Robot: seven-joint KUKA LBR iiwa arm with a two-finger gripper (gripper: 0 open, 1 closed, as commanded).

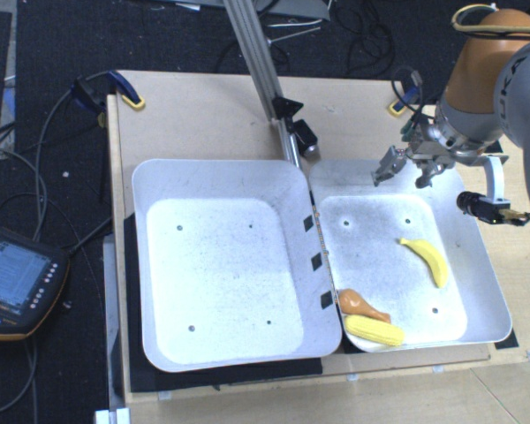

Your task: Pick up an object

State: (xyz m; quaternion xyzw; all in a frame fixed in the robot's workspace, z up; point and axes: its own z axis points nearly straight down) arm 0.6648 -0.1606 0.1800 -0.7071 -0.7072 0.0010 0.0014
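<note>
Two white bins sit side by side on the bench point(203, 113); the left bin point(221, 263) has only small dark specks on its floor, and the right bin point(397, 219) holds three things; a yellow banana point(427, 257) lies on the floor of the right bin, toward its right side, well apart from the others; at the near left corner of that bin an orange-brown piece shaped like a drumstick point(360, 305) lies just beside a yellow corn cob point(374, 329), and the two seem to touch; the gripper point(408, 173) hangs over the far edge of the right bin, above its rim, away from all three things; its two fingers point(384, 168) stand spread apart, and nothing is between them; the grey arm with the orange band point(481, 60) comes in from the right; a black handheld controller point(18, 281) lies on the dark floor to the left of the bench
</note>
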